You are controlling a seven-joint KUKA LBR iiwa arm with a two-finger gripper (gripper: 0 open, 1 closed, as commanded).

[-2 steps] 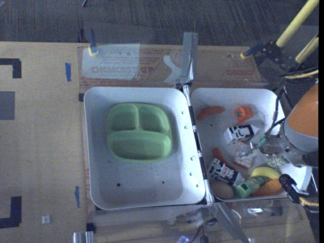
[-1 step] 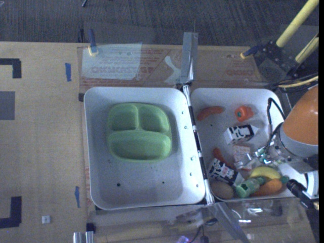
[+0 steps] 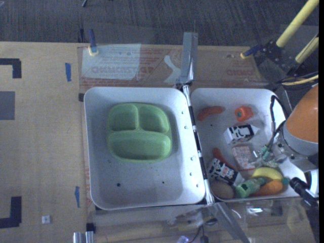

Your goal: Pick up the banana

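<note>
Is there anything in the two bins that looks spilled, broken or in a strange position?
Nothing looks spilled or broken. The green tray lies flat in the left bin. The banana sits in a tight cluster at the right bin's near edge, beside the gripper.

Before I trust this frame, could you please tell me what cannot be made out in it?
- Gripper: a blurred tangle in the camera view; open or shut is unreadable.
- Banana: partly covered by the orange toy and green toy.
- Arm: cut off by the right edge.
</note>
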